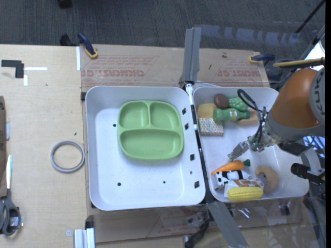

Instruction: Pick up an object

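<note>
The gripper (239, 151) hangs just above the toy carrot (228, 166) in the right bin (289, 190). Honestly can't tell how wide it's set. I'd drop straight onto the carrot's middle, staying off the corn cob (245, 192) just below the carrot.

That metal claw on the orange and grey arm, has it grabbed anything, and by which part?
Nothing is held. The gripper hangs over a bare patch of the right white bin, above the orange toy carrot, with nothing between its tips.
</note>
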